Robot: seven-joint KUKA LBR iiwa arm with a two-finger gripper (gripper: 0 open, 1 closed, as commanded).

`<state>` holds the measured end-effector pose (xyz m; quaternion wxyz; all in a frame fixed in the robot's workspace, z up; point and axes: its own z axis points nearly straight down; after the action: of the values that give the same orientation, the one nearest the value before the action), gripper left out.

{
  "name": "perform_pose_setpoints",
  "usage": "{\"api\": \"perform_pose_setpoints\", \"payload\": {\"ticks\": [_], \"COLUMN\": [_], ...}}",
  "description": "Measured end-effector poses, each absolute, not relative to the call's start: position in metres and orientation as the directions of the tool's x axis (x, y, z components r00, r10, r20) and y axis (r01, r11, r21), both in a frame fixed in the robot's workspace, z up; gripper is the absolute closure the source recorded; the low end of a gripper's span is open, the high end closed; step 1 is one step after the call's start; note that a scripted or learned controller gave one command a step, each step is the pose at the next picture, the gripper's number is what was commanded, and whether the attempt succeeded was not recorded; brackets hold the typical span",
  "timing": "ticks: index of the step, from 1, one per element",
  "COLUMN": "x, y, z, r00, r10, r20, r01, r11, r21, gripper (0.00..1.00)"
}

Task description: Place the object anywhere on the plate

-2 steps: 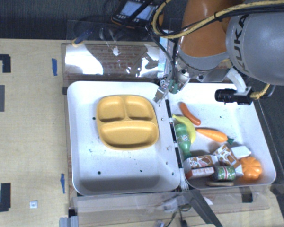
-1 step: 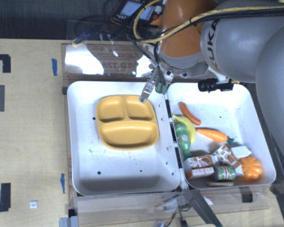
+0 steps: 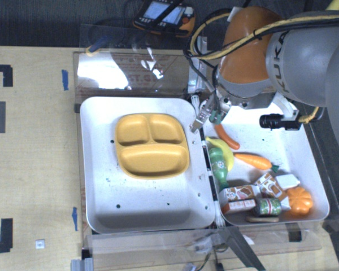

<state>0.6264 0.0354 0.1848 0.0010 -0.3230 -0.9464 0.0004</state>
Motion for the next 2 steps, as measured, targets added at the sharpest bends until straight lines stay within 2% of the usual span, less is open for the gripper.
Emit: {"api": "perform_pose_setpoints", "payload": {"ticks": [1,2], "x": [0.653,0.569], "y": [0.017,0.009], "z": [0.186,0.185], "r00": [-0.883,-0.711], "r10": [0.469,0.703], "r20": [-0.007,0.001], "r01": [0.469,0.703], "r11": [0.883,0.711], "r21": [0.004,0.0], "gripper": [1.0,1.0]}}
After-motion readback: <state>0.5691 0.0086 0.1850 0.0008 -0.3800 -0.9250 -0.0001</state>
